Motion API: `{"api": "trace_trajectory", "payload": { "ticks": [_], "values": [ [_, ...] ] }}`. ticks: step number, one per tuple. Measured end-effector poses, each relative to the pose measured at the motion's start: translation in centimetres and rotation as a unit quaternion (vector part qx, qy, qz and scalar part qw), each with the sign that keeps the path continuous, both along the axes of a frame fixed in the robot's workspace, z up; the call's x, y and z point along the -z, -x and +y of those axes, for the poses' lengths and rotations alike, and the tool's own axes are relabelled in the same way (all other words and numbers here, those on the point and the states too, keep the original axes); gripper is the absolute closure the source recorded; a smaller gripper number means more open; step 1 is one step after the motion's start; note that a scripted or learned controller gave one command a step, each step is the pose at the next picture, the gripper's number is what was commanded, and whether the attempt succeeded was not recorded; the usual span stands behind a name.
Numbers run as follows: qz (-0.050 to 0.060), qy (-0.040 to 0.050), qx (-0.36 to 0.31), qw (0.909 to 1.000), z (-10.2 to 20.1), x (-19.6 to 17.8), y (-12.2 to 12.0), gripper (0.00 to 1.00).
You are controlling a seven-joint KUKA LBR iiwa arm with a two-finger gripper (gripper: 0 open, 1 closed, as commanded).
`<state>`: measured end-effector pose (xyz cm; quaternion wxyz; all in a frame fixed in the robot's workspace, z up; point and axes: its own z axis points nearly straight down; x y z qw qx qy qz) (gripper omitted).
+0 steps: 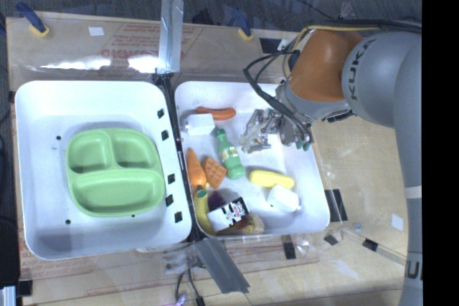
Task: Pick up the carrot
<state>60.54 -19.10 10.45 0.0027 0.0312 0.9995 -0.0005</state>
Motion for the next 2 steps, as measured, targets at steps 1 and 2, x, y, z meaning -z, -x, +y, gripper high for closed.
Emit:
{"api": "trace_trajectory", "payload": {
  "ticks": [1, 2],
  "values": [
    [0.0, -0.0001, 0.0, 1.0, 0.0, 0.0, 0.0, 0.0],
    [-0.002, 0.0006, -0.003, 1.0, 0.1, -1.1, -0.2, 1.0]
  ]
}}
